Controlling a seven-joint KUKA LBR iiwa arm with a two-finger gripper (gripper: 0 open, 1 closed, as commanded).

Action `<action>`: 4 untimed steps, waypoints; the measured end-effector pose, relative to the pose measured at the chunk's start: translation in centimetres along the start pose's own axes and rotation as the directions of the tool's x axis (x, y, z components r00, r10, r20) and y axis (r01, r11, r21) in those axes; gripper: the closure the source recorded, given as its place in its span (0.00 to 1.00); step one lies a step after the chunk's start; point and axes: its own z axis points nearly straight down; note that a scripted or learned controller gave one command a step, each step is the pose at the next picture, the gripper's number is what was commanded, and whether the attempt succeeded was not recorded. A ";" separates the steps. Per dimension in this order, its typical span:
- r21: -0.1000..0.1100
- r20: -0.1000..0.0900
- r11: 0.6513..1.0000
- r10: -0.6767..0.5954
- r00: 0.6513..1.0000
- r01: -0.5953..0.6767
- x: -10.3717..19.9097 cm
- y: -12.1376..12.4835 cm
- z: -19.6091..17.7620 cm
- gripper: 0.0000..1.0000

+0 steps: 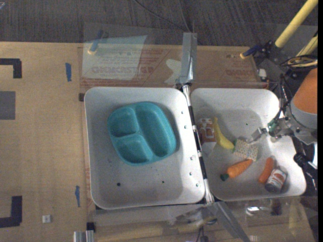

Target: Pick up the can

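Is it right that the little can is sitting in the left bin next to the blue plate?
Not quite. The camera view shows the can in the right bin, near its front right corner beside a carrot. The blue plate is in the left bin.

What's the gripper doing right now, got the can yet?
Gripper: cannot be told whether open or closed; it sits over the right bin near the sponge. The can lies apart from it in the bin's near right corner, not held.
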 end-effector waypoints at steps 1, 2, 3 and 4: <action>-0.006 0.003 1.000 0.008 1.000 -0.008 -0.4 0.0 -1.1 1.00; -0.005 0.001 1.000 0.006 1.000 -0.006 -0.3 0.0 -1.1 0.00; -0.002 0.005 1.000 -0.010 1.000 0.010 5.8 1.3 1.6 0.00; -0.004 -0.004 0.998 -0.056 0.998 0.056 0.8 -3.3 1.5 0.00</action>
